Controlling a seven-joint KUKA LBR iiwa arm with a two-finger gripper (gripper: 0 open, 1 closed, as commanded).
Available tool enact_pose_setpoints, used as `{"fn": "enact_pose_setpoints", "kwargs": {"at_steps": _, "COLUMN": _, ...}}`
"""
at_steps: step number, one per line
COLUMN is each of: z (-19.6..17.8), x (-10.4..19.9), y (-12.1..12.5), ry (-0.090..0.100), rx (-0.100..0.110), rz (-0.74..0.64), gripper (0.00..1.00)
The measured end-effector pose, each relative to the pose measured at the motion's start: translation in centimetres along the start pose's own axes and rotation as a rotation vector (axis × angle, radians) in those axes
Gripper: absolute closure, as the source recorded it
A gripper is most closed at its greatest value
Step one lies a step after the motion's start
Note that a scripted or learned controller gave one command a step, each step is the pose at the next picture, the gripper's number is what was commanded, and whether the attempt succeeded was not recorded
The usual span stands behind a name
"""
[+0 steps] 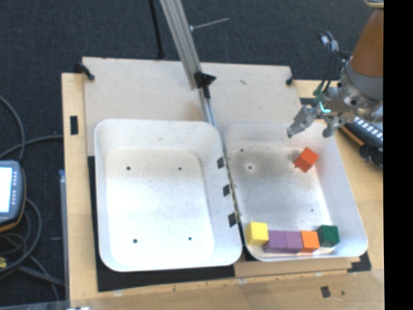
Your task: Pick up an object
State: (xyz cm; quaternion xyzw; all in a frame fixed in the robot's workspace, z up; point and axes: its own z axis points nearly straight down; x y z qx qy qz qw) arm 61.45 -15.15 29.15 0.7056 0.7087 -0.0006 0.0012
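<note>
An orange cube (pixel 306 159) lies tilted in the far right part of the right bin (pixel 342 192). Along that bin's front wall runs a row of blocks: yellow (pixel 259 232), two purple (pixel 286 240), orange (pixel 310 239) and green (pixel 328 235). My gripper (pixel 313 129) hovers over the bin's far right rim, a little beyond the orange cube and apart from it. Its fingers (pixel 295 126) are spread open with nothing between them.
The left bin (pixel 103 173) sits beside the right one, with black clips along the shared edge. A slanted aluminium post (pixel 184 37) rises from the bench behind the bins. A handheld screen (pixel 10 192) and cables lie off the bench at left.
</note>
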Motion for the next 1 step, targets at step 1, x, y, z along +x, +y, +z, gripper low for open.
{"fn": "enact_pose_setpoints", "kwargs": {"at_steps": 1, "z": -0.35, "x": -2.68, "y": -0.69, "ry": -0.001, "rx": -0.002, "rz": 0.006, "gripper": 0.0}}
